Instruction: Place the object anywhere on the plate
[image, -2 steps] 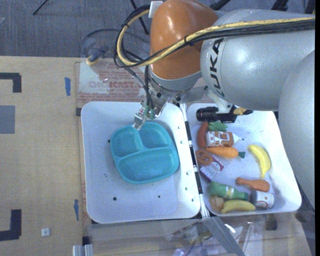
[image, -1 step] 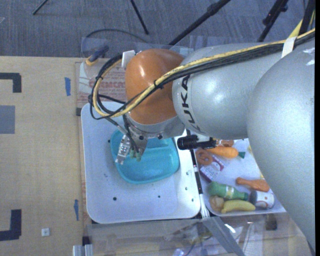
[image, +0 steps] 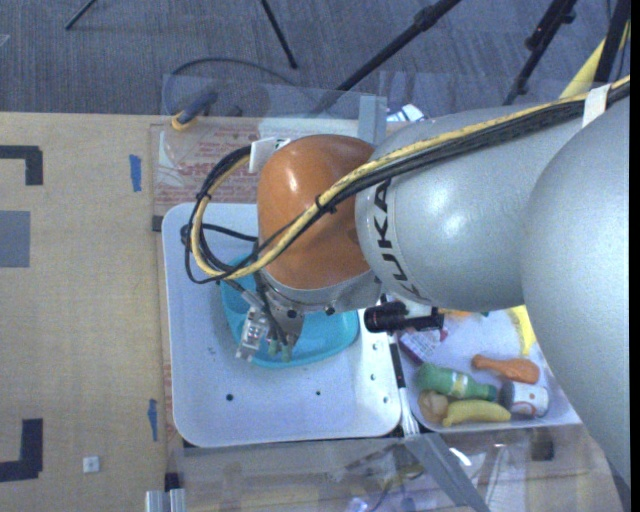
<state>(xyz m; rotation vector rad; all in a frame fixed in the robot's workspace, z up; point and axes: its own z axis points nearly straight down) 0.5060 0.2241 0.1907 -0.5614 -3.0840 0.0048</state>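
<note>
A light blue plate (image: 318, 338) lies in the left white bin (image: 205, 395), mostly hidden under the arm. My gripper (image: 262, 338) hangs straight down over the plate's left part, close to its surface. Something small and greenish (image: 276, 346) shows at the gripper's tip, and I cannot tell what it is or whether it is held. The orange band and the grey wrist cover the rest of the plate and the back of the bin.
The right bin (image: 570, 415) holds a green bottle (image: 450, 382), an orange carrot-like piece (image: 506, 369), a yellow banana (image: 476, 412) and a purple packet (image: 424, 342). A black-and-yellow cable (image: 205, 235) loops over the left bin's back.
</note>
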